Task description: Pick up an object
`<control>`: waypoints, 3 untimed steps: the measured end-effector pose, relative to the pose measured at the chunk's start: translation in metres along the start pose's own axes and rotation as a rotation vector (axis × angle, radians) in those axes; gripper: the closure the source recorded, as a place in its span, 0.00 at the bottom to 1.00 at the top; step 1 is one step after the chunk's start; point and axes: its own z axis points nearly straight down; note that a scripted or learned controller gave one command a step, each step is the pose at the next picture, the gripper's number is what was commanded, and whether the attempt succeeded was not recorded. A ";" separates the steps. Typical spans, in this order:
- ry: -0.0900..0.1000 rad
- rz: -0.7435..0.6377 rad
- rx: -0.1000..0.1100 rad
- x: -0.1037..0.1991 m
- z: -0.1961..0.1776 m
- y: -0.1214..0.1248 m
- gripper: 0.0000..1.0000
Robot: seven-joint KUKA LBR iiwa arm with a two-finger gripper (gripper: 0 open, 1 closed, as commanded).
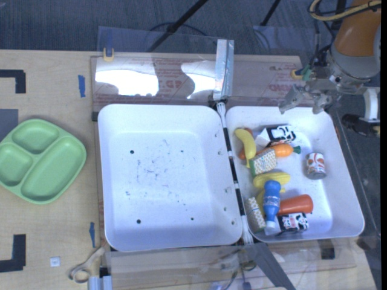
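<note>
Gripper [307, 100] hovers at the right bin's [338, 162] twelve o'clock rim; whether open or closed, I cannot tell. The lone can [315, 165], at three o'clock of the clutter, seems the cleanest pick: descend vertically, straddling it.

The right bin [347, 219] holds a loose heap of small objects: a yellow banana [245, 142] lies at the upper left, with a black-and-white packet [277, 133] beside it and an orange carrot-like piece [282, 151] just below that. A small printed can [315, 165] sits apart toward the right wall. Lower down, a blue bottle [271, 201] lies lengthwise beside a red-orange container [295, 204], and what may be a second yellow piece [270, 178] rests just above them.
</note>
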 end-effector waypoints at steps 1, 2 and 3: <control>-0.001 -0.134 -0.002 0.004 0.109 -0.050 0.00; -0.003 -0.266 0.000 0.029 0.142 -0.034 0.00; -0.004 -0.264 -0.009 0.028 0.129 -0.032 1.00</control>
